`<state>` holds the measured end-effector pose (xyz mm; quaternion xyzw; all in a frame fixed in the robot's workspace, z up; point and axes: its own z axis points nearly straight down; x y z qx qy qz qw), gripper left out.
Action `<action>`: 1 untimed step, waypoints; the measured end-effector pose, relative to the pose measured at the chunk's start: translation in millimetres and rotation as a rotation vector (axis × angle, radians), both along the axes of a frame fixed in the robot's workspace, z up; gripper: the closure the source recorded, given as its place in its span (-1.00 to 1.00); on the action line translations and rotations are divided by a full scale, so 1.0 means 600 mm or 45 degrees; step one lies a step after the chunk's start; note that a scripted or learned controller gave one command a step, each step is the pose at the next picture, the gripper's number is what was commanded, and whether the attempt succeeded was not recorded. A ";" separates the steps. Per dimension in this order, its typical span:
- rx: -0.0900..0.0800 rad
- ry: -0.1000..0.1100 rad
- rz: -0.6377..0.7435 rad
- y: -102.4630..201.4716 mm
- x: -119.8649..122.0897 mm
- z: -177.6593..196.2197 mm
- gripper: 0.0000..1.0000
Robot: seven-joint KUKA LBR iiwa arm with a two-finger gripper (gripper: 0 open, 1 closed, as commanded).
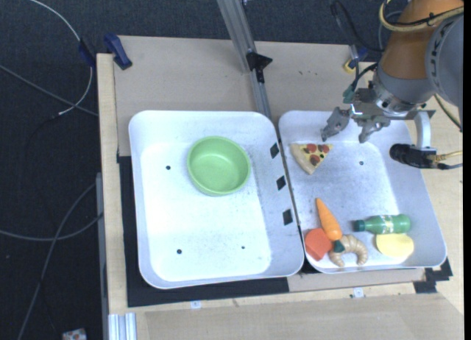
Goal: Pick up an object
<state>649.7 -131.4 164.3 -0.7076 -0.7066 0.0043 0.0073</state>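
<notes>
My gripper [347, 131] hangs over the far end of the right bin [412, 184], its two fingers spread open with nothing between them. A toy pizza slice [310, 156] lies just below and to the left of the left finger. Near the bin's front edge lie an orange carrot [328, 218], a red block [318, 243], a tan croissant-like piece [349, 250], a green bottle [381, 224] and a yellow piece [394, 246].
The left bin [158, 206] holds a green bowl [218, 165]. A metal pole [235, 26] slants down to the gap between the bins. The orange-banded arm [412, 37] reaches in from the upper right.
</notes>
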 end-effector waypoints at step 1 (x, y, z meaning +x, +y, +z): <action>0.001 -0.001 0.000 0.001 -0.009 -0.074 -1.00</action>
